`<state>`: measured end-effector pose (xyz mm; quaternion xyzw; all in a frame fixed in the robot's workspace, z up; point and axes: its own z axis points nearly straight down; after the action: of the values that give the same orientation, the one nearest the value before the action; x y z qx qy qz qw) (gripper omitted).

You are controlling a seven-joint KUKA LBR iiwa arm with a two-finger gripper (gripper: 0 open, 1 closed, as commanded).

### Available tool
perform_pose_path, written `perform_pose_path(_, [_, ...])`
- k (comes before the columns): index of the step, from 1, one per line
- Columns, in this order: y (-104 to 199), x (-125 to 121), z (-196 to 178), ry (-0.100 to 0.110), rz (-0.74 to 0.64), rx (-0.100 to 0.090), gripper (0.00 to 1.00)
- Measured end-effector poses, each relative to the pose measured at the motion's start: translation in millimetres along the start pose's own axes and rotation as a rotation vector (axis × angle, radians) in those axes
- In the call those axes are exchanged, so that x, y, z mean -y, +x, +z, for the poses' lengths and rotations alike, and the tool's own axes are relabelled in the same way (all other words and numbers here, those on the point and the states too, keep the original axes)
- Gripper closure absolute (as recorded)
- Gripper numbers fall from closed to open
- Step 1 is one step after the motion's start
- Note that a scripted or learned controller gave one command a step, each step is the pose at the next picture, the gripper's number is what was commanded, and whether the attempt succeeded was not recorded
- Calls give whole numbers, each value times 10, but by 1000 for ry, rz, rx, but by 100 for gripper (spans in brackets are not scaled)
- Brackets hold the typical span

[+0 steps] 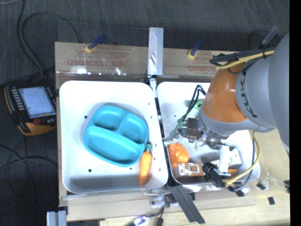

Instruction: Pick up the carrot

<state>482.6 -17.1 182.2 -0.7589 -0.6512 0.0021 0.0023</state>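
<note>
Orange is the trouble we see first: nearest us, the carrot [146,167] lies in the left bin [70,126], close to that bin's front right corner, its top just beside the blue divided plate [116,133], while a second orange item [178,153], which we cannot identify, sits across the divider in the right bin [171,91] beside a small brown carton [189,169]. The gripper [195,132] hangs over the right bin, well apart from the carrot, and we cannot tell whether it is open or closed, because the wrist and cabling hide its tips. We judge the main risk to be a grasp on the wrong orange thing, since it lies much nearer. A second risk: the carrot sits tight between plate and bin wall, so a descent could strike either and nudge it away. Farther back, the arm [225,98] must cross the divider.
</note>
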Motion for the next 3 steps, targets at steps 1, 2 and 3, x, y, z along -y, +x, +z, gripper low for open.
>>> perform_pose_path(1, [-368,-56,-5,-1,-192,2,0])
perform_pose_path(2, [-4,-8,-3,-2,-196,0,0])
perform_pose_path(3, [599,-259,-6,-2,-511,2,0])
